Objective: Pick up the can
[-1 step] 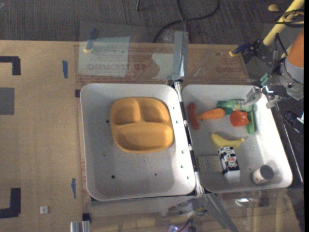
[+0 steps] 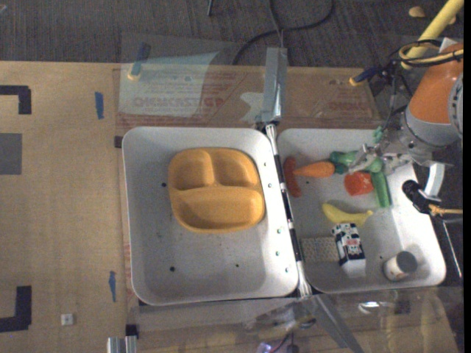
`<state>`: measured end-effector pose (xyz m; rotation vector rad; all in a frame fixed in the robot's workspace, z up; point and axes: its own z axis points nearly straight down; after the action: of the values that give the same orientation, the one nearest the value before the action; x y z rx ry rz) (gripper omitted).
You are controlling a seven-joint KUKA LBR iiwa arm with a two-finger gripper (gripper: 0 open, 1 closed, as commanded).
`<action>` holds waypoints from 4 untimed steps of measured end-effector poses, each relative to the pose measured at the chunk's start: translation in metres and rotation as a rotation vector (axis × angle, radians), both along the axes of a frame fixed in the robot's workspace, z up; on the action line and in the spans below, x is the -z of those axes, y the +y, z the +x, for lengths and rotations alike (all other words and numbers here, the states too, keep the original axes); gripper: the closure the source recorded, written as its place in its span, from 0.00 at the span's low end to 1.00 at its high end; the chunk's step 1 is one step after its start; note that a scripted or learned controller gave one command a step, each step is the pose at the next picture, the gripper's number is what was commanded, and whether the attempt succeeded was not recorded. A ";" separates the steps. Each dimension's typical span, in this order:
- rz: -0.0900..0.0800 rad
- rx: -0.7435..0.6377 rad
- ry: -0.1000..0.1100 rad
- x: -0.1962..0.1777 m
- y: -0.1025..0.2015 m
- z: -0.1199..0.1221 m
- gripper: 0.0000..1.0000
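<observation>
A tan bench (image 2: 59,197) is bearing two white bins over dark carpet (image 2: 110,13). The left bin (image 2: 147,256) is holding a yellow divided plate (image 2: 215,188). In the right bin (image 2: 423,259), the can (image 2: 401,265) is sitting at the near right corner, beside a black-and-white carton (image 2: 348,246), a banana (image 2: 346,213), a carrot (image 2: 315,170) and a tomato (image 2: 358,183). The gripper (image 2: 377,157) is hovering over green vegetables (image 2: 381,186), its grip impossible to judge.

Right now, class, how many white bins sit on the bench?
2. The left bin holds a yellow divided plate. The right bin holds toy food, a small carton and the can in its near right corner. No others show.
</observation>
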<state>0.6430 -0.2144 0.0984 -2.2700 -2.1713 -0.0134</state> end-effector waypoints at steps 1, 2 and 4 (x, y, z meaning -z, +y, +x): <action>-0.006 -0.003 0.002 -0.010 -0.001 0.000 1.00; -0.020 0.131 0.035 0.012 0.042 0.015 1.00; -0.004 0.544 0.010 -0.136 0.066 -0.051 1.00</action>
<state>0.5919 -0.1481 0.2342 -2.7682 -1.4809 0.0029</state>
